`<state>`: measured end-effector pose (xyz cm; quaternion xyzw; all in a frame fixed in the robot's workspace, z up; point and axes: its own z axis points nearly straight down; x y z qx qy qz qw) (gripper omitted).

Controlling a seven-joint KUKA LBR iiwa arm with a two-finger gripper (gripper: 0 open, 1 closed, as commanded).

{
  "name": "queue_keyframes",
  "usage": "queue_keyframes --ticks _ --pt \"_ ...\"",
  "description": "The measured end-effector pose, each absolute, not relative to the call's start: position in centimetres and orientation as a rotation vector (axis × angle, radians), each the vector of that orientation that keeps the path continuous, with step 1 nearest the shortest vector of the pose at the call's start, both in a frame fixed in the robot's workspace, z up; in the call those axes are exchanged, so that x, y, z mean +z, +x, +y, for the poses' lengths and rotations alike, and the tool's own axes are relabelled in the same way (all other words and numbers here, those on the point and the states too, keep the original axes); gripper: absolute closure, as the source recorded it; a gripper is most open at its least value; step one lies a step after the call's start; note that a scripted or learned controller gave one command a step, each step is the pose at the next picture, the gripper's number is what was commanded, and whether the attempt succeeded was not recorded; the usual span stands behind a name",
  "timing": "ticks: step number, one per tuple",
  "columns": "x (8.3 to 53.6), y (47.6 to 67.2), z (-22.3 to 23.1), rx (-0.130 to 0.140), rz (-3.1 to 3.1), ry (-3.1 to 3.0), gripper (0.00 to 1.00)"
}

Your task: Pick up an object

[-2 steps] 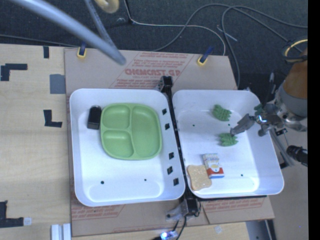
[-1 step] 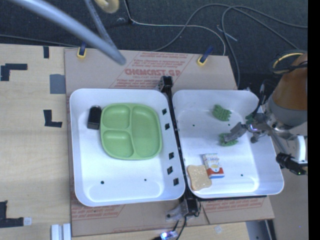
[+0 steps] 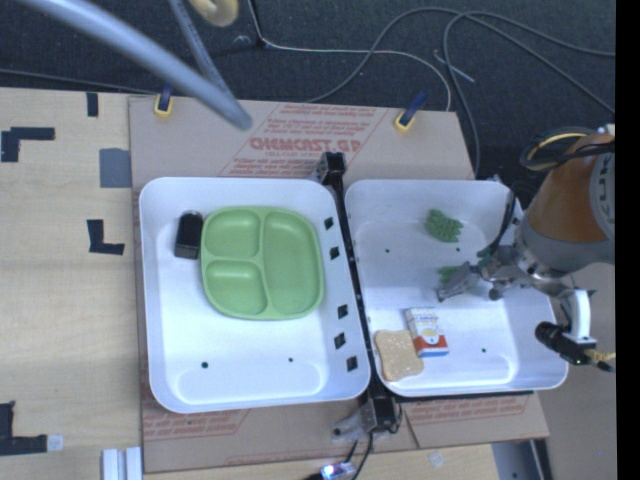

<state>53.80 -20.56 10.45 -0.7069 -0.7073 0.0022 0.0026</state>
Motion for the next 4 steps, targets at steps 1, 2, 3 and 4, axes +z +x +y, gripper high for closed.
queue_keyframes --ticks 1,2,3,4 --pt "11.8 53.9 -20.5 0.003 -2.222 -2.218 1.0" --pt "17.9 54.0 -21.2 -0.003 -2.225 -2.224 1.0" --pt "20.6 54.1 -21.2 -0.001 -2.224 -2.221 1.0" --pt "19.9 55.6 -16.3 0.0 -2.227 -2.214 1.0"
